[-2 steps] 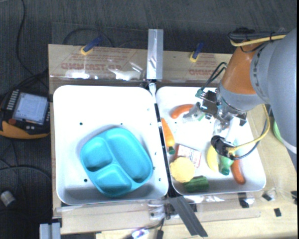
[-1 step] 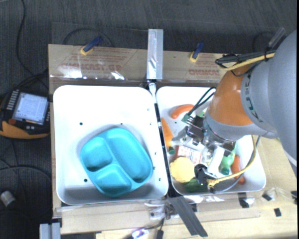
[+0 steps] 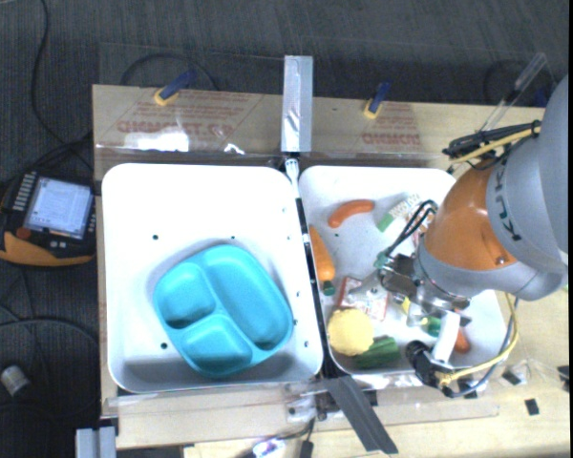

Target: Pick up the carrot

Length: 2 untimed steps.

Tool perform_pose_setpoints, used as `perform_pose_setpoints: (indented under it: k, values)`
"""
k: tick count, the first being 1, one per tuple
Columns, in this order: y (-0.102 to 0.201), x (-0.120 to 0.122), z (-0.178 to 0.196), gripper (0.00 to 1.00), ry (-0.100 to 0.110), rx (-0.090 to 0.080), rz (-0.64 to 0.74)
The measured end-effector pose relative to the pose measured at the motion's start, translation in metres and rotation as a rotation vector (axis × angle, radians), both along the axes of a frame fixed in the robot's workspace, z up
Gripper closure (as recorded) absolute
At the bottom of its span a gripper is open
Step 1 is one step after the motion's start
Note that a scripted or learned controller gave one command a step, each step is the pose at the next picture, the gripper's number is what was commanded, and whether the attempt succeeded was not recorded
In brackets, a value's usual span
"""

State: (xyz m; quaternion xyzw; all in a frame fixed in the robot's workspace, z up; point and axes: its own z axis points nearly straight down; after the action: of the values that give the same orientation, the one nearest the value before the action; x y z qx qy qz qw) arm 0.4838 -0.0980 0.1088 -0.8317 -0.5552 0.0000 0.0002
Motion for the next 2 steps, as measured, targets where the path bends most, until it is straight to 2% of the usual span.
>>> perform_pose_setpoints:
  k: [1,2]
  values:
    - [0.001,0.001,0.078,0.0,0.004,-0.001,0.017]
    - [0.02,0.0,0.073,0.0,0.005,0.0,-0.163]
